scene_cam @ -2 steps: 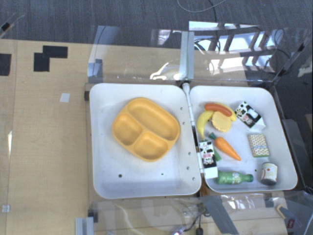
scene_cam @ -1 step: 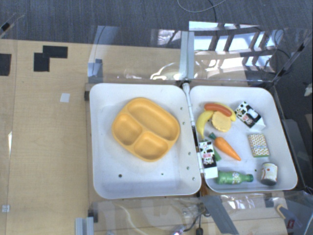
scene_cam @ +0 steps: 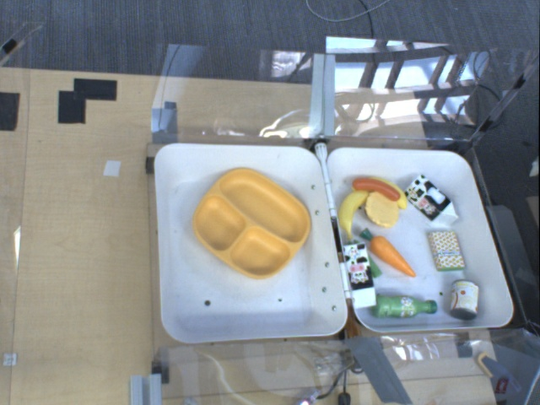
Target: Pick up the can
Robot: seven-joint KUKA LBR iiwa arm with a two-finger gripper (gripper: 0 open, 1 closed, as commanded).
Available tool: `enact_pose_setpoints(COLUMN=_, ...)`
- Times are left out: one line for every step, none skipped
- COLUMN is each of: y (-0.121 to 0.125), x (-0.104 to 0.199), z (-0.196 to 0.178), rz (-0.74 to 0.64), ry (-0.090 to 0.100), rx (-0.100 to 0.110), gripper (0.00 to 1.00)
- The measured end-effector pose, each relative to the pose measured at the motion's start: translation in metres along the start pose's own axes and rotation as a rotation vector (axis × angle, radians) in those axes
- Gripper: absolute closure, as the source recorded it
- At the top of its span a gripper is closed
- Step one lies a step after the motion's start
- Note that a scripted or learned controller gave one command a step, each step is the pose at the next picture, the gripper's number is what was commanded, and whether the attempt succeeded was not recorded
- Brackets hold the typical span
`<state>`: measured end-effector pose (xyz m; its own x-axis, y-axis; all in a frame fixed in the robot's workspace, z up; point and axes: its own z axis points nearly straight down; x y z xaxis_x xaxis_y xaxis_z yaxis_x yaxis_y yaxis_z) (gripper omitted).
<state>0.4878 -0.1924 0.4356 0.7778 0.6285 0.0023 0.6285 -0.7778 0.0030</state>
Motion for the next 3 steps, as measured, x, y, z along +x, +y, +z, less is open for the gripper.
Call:
enact_pose_setpoints(y=0.000, x=0.002, z=-0.011, rz=-0.009, ry=0.003, rx=-0.003, gripper=1.00)
enact_pose_setpoints(y=0.000, x=0.002, z=-0.011, rz=-0.009, ry=0.003, rx=-0.003, gripper=0.00)
enact_pose_setpoints(y=0.002, x=-0.001, z=0.000, rz=0.021, ry=0.001, rx=0.000, gripper=0.00)
